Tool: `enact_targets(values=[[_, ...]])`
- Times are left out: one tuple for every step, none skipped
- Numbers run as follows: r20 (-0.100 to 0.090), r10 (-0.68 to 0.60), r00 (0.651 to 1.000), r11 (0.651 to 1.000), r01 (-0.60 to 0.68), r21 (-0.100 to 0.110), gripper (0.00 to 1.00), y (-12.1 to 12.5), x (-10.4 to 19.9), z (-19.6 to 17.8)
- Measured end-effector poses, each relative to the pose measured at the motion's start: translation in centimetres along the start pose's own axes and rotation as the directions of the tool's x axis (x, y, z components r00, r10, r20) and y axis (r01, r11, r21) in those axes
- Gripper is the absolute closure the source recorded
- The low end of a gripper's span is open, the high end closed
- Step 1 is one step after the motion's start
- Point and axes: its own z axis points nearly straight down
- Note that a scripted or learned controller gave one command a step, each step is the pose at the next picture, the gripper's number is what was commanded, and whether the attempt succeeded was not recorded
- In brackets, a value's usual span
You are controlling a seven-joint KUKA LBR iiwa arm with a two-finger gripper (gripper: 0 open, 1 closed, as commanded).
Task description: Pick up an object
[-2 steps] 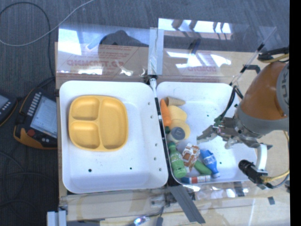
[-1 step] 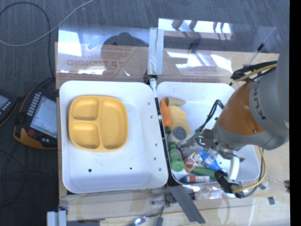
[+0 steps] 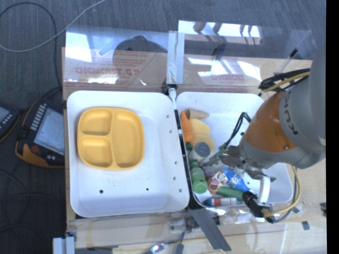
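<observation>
— Step in hand? Reaching, by the look of it: arm (image 3: 275, 128) low over the right bin (image 3: 286, 187), lower right of the frame, end effector (image 3: 228, 160) down among the clutter near the bin's middle. Nothing seen lifted, so the pick judged not yet made.

— End effector open or closed?

— Cannot tell; hidden under the wrist and mixed with the pile.

— Where the thing to pick?

— Any of the heap along the right bin's left side. Orange carrot-shaped piece (image 3: 185, 127) against the divider, pale yellow piece (image 3: 200, 127) just beside it, cone-like tan piece (image 3: 196, 113) above both. Lower down, a round grey-blue cap (image 3: 202, 149), green bottle (image 3: 197, 180), red-and-white packet (image 3: 217, 183), blue packet (image 3: 235, 179), and a marker-like stick (image 3: 222, 200) along the bottom edge.

— Next move, then?

— Probably settle on one item, close around it, rise straight up. Packets nearest the tool, so likeliest targets, though flat and overlapped; hard to get under.

— In the way?

— Crowding, mostly. Items touching one another, so a neighbour may be nudged or dragged along. Divider wall close on the left, limiting room there. Black cable (image 3: 235, 128) looping beside the wrist, worth keeping free of the pile.

— Elsewhere?

— Left bin (image 3: 106, 194) with a yellow divided plate (image 3: 111, 138), well apart from the work. Orange-cased pendant (image 3: 42, 134) at far left, off the table.
</observation>
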Motion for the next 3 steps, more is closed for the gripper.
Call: enact_targets(values=[[-0.003,-0.089,0.996,0.996,0.089,0.007,0.00,7.4,2.7,0.1],[-0.002,-0.090,0.996,0.996,0.090,0.008,0.00,14.4,1.3,0.4],[-0.006,-0.267,0.964,0.963,0.268,0.019,0.00,10.5,-2.4,-0.2]])
